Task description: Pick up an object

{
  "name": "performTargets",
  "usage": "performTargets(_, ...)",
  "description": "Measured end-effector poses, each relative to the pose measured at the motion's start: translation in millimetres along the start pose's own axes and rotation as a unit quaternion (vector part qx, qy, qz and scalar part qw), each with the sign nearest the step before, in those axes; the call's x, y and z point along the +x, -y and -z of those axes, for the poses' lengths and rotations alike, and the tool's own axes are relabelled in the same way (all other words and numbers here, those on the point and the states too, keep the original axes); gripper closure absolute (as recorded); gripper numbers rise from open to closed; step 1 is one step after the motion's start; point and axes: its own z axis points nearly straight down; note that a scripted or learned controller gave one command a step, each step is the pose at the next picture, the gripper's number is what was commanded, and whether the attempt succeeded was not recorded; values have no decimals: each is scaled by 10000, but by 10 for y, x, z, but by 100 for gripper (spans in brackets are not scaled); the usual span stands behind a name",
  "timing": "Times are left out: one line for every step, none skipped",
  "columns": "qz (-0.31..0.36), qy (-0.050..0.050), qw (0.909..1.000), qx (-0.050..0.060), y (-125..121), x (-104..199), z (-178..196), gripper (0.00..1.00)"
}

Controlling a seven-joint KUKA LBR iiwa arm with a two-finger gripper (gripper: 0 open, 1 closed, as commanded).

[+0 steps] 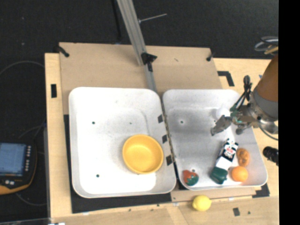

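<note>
- Dark floor surrounds my tabletop, a tan board with black corner marks; a grey rail slants in from the top and ends between the two bins.
- Far left, off the board: a handheld pendant with a blue screen, a cable trailing up from it. Not part of the trial.
- Left bin: shallow, white, scuffed grey in the middle. One item in it, a yellow bowl, upright, sitting near the bin's right wall. I judge it a poor pick for two fingers unless taken by the rim.
- Right bin: the small items are bunched along the near edge and lower right corner, which leaves the upper half bare. From the left: a red round piece with a green top, a dark green block touching the foot of a white carton with black and red print, an orange fruit just beside the block, and a brownish lump above the orange.
- A yellow lemon lies outside the bins on the front edge of the board.
- Hand: over the right bin, just above the carton's top end, reaching in from the right under the orange-banded wrist. One grey finger points left and down. I cannot tell how far apart the fingers stand, and I see nothing between them.
- My read: the carton is the nearest candidate, and its neighbours crowd it on the lower side.
</note>
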Motion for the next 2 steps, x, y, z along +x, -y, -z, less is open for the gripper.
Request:
performTargets(-8, 0, 10000, -2, 0, -2, 1, 0)
performTargets(-18, 8, 10000, 24, 7, -35, -423, 0)
